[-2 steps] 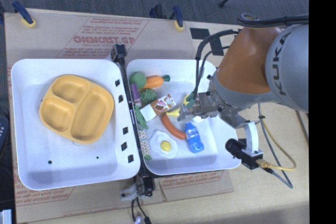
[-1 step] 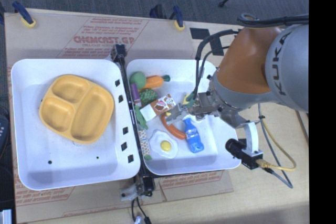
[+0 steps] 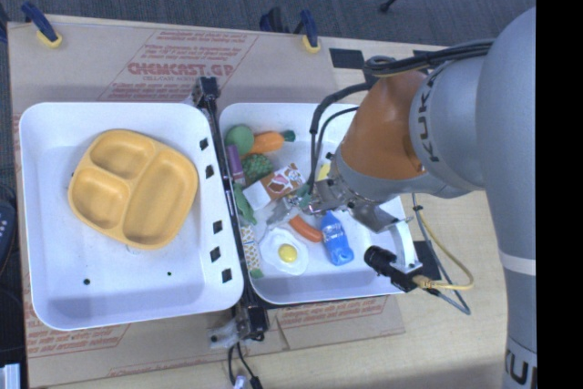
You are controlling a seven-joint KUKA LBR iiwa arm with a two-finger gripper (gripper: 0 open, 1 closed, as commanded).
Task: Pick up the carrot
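Observation:
The carrot point(image 3: 267, 142), orange with a small green top, lies near the back of the right bin point(image 3: 301, 287), next to a green round fruit point(image 3: 240, 138). My gripper point(image 3: 316, 199) hangs below the orange-banded wrist, low over the middle of that bin. It is in front of and to the right of the carrot, about a hand's width away. It hovers by a small printed packet point(image 3: 284, 182) and a short orange-red piece point(image 3: 306, 230). The wrist hides much of the gripper.
The right bin also holds a blue bottle point(image 3: 336, 242), a fried egg toy point(image 3: 285, 254), a broccoli piece point(image 3: 256, 166) and a purple item point(image 3: 236, 161). A yellow divided plate point(image 3: 133, 187) sits in the left bin point(image 3: 55, 287). The arm covers the right bin's right side.

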